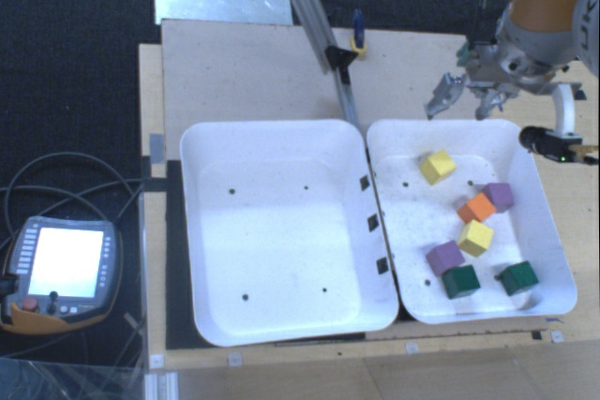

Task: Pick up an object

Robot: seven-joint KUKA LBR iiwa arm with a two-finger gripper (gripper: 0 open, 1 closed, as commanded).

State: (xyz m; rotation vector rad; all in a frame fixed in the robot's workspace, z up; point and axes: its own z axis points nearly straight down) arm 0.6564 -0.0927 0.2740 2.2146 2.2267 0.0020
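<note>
The right bin holds seven small blocks. The gripper hangs above its far edge, fingers spread apart, holding nothing. The picking has not started, I think. Next it must drop onto one block, maybe the yellow block nearest it.

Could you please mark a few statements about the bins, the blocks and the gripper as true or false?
1. All the blocks lie in the right bin. True.
2. The gripper holds the yellow block. False: it hangs above the bin's far rim with nothing between its fingers.
3. There are two green blocks, one beside the other. True, both near the bin's front edge.
4. The orange block sits alone in the left bin. False: it lies in the right bin, touching a purple block.
5. A second yellow block lies next to a purple block. True.
</note>
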